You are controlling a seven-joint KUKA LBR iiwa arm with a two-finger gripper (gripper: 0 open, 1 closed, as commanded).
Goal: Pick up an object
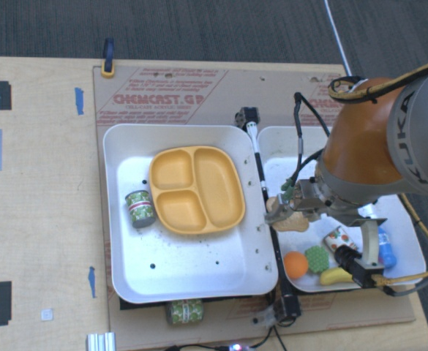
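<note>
Camera view: claw (283, 209) (finger state unclear) over tan object (293, 223), long axis left-right.

Blue clamp (108, 55) on bench edge (38, 196)

Yellow-orange divided plate (197, 190) in the white left bin (118, 218), green-labelled can (140, 208) beside it. In the right bin (418, 258): orange ball (296, 265), bumpy green piece (317, 259), yellow piece (335, 275), blue tube (386, 250).
</note>
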